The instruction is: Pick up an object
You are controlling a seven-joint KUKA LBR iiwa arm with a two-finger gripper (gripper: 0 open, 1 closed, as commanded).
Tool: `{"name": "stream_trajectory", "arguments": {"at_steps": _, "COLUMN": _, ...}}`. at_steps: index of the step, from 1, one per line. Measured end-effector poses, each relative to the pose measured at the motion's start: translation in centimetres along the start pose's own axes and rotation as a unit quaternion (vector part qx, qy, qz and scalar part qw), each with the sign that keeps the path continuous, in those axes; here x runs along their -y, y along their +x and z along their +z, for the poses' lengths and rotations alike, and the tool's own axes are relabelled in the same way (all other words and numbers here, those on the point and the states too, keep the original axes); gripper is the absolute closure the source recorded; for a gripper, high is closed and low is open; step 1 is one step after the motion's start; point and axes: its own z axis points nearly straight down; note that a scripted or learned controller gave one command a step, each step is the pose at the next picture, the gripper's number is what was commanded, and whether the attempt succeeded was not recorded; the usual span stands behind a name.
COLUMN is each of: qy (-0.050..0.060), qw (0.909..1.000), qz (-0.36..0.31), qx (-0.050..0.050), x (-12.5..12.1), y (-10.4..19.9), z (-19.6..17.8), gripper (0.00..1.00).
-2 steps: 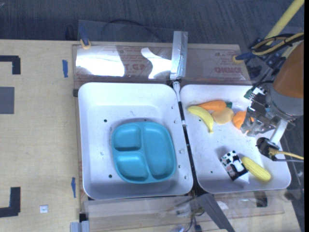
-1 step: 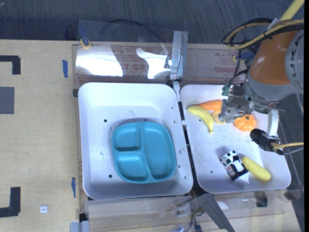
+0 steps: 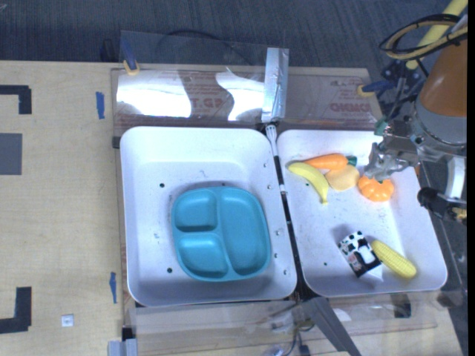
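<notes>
gripper low at right bin far edge, over small pumpkin | finger opening: cannot tell | carrot, banana beside

Blue plate, yellow banana, orange carrot, black-and-white cow-patterned block, yellow corn

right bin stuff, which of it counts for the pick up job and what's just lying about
Part of the job, all in the right bin:
gripper
orange fruit
carrot
banana
pale round piece
corn cob
black and white toy

Just lying about:
blue divided plate in the left bin
clear plastic sheet behind the bins
</notes>
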Motion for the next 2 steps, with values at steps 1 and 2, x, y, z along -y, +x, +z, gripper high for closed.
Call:
{"name": "stream_trajectory", "arguments": {"at_steps": 1, "qy": 0.000, "qw": 0.9936, "qz": 0.113, "qx": 0.000, "x": -1.0, "y": -1.4, "z": -4.3, "gripper": 1.00}}
{"name": "stream_trajectory", "arguments": {"at_steps": 2, "qy": 0.005, "qw": 0.9942, "qz": 0.107, "qx": -0.001, "x": -1.9, "y": 3.5, "z": -1.8, "gripper": 1.00}}
